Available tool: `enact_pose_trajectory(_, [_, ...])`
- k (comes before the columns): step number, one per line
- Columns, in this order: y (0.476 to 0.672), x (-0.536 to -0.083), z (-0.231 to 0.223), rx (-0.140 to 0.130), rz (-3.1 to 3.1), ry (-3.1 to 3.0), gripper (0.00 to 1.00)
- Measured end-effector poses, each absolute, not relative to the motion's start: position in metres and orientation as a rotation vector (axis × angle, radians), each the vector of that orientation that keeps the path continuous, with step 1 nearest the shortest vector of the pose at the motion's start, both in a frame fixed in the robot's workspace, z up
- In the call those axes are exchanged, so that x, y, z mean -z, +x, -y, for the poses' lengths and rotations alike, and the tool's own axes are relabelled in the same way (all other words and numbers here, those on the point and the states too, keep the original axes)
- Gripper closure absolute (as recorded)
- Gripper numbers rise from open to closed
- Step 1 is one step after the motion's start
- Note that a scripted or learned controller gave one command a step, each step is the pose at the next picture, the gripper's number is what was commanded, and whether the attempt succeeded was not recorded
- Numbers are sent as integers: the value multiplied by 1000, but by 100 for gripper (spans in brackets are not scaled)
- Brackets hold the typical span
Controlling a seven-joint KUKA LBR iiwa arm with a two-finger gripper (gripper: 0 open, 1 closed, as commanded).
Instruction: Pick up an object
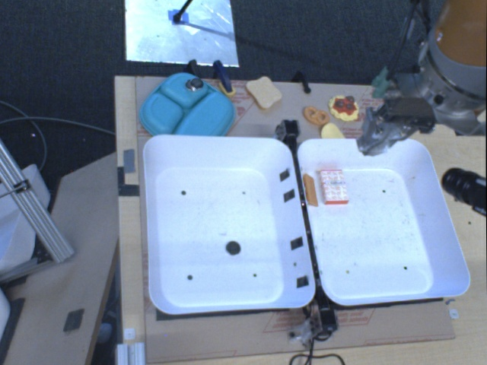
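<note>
The gripper (374, 144) is seen poised over the far edge of the right bin (426, 280), near its far right corner; whether it is spread or pressed together cannot be told, and nothing is visibly held. A small pink-and-white packet (333, 186) lies flat near the far left corner of that bin, with a thin orange stick (310, 189) just beside it against the left wall. A dark disc (233, 248) is seen near the middle of the left bin (167, 204). Toy foods and a blue tray (186, 106) are scattered along the bench's far edge, outside both bins. A miss is judged likely: the packet lies flat and low, offering little to pinch, and the stick is crowded against the wall, where a descent could be blocked by the rim.
</note>
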State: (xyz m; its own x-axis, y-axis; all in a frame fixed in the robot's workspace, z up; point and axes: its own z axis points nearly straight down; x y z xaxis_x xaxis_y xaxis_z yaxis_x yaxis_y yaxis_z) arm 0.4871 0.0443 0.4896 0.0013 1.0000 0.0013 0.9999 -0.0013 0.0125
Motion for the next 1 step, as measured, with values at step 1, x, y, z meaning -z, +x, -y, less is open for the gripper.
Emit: enact_pose_trajectory(1, [486,-430,-100,1,-2232,2213,100])
